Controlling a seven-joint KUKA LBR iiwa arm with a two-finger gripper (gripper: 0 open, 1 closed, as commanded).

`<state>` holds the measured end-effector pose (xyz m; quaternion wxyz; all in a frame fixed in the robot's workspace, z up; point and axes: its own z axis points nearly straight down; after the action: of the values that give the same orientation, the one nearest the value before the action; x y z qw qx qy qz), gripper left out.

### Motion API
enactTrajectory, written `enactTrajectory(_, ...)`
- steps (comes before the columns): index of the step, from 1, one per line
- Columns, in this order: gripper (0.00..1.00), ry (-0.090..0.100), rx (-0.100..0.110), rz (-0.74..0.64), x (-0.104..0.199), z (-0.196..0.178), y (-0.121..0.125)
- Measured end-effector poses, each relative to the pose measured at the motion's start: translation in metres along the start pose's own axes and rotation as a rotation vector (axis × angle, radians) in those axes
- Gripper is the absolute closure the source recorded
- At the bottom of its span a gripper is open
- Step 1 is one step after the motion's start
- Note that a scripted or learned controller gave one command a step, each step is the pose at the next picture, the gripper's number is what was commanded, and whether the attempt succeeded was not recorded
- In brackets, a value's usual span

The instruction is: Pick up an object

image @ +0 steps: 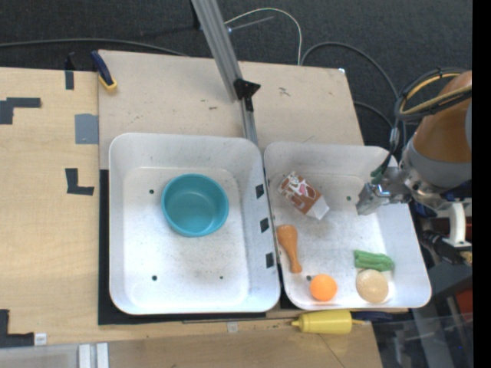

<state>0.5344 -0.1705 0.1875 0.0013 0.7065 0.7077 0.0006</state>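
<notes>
A pale wooden counter [46, 205] on dark carpet bears two white bins. The left bin [130, 282] holds a teal bowl [195, 205]. The right bin [410, 282] holds a small carton [302, 195], drumstick [289, 247], orange ball [324, 287], green pod [373, 261] and beige ball [372, 286]. A yellow bottle [326, 322] lies just outside. The arm is cut off at right; its claw [371, 199] hovers over the right bin's edge, state unclear.

Pale wooden bench [46, 205] on dark carpet [368, 14], cables [322, 48] trailing behind.
</notes>
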Motion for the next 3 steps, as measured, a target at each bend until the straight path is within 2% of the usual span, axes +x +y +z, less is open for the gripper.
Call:
enactTrajectory(1,1.0,-0.001,-0.001,0.0,-0.008,-0.048,0.005)
enactTrajectory(2,1.0,0.002,0.003,-0.004,0.04,-0.055,0.001)
enactTrajectory(3,1.0,0.003,0.005,-0.006,0.101,-0.059,-0.001)
